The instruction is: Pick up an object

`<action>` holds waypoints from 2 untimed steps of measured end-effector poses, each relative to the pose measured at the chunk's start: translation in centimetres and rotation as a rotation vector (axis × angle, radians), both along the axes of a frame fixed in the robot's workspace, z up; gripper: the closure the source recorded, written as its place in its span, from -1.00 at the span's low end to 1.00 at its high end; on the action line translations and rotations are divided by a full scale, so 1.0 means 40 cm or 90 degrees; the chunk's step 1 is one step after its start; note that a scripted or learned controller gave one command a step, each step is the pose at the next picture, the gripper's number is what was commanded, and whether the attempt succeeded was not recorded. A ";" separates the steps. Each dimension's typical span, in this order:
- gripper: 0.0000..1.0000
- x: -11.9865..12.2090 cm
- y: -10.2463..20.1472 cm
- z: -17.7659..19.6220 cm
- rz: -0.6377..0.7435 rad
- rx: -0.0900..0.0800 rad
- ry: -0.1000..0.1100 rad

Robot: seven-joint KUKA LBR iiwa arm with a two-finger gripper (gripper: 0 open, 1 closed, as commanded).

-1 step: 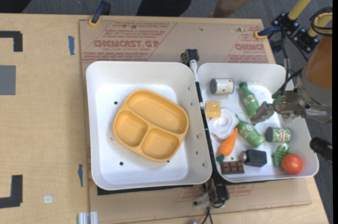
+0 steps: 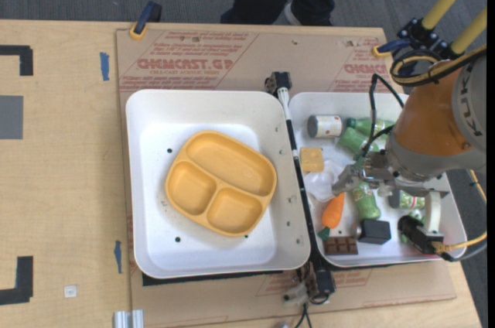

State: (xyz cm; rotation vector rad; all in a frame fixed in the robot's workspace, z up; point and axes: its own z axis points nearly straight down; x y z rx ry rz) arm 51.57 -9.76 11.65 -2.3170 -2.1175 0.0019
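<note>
Far to the left of the end effector (image 2: 370,178), the left white bin (image 2: 147,187) sat on the desk (image 2: 62,164) and carried a yellow three-compartment plate (image 2: 220,182). Across the rim between the bins, the right white bin (image 2: 456,222) held a scatter of small things. A tan square block (image 2: 312,159) lay up and to the left of the end effector, with a white cylinder with a dark cap (image 2: 325,125) further up and a green bottle (image 2: 354,137) just above it. An orange carrot-shaped toy (image 2: 333,210) lay just down and left of the end effector, and a brown chocolate bar (image 2: 339,245) sat below that, near the bin's front wall. A green object (image 2: 365,201) lay right at the end effector's tip, touching or nearly so, and a black block (image 2: 375,230) sat just below it. The end effector hung low inside the right bin among these things; how far it was open could not be told, and nothing was plainly seen gripped in it. The grey arm with its orange band (image 2: 433,125) rose to the right.
</note>
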 end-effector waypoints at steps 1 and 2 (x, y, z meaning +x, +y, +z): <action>-1.00 -0.021 -0.016 -0.076 0.123 0.000 -0.003; 1.00 -0.012 -0.019 -0.045 0.122 -0.003 -0.010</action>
